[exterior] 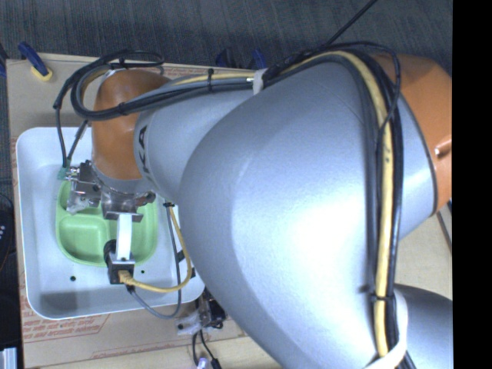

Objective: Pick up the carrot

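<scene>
My gripper (86, 193) hangs low over the left white bin (37, 206), reached in under the orange wrist band (115, 121). Its metal body sits over the back rim of a light green bowl-shaped object (77, 235) that lies in that bin. The wrist and its mount cover the bowl's right side and whatever is directly beneath the gripper. The grey arm (307, 206) hides the bench to the right.
Black and yellow cables (157, 287) loop from the wrist down across the bin's front right corner. A blue-and-yellow item (34, 60) lies on the bench beyond the bin's back left corner. Bare bin floor shows at the front left (54, 294).
</scene>
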You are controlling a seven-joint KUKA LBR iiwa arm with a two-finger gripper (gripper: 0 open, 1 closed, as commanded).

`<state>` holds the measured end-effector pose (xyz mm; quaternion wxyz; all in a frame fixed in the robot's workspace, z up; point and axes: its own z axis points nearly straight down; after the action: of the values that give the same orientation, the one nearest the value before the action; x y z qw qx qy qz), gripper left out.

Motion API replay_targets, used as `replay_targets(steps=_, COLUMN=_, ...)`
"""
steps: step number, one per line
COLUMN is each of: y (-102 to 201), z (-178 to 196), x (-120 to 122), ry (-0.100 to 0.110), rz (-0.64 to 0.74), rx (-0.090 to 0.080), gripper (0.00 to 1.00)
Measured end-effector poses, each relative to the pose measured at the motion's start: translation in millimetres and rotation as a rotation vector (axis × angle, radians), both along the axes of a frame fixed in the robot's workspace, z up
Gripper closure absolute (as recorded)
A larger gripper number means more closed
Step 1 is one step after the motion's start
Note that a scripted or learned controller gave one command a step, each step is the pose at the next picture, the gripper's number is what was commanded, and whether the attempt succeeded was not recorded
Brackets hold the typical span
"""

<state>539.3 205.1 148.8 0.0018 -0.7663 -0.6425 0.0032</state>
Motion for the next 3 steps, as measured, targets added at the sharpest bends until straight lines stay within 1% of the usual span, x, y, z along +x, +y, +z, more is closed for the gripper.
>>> replay_targets(steps=1, y=5.7, z=-56.8, x=-38.8, ry=-0.003, rz=-0.174, rx=-0.002, gripper=0.0)
replay_targets(steps=2, y=2.6, z=-44.9, x=-36.8, ry=-0.007, rz=-0.172, rx=-0.008, gripper=1.0)
replay_targets(steps=3, y=-53.0, z=82.5, x=-63.5, ry=-0.003, rz=-0.156, rx=0.0, gripper=1.0)
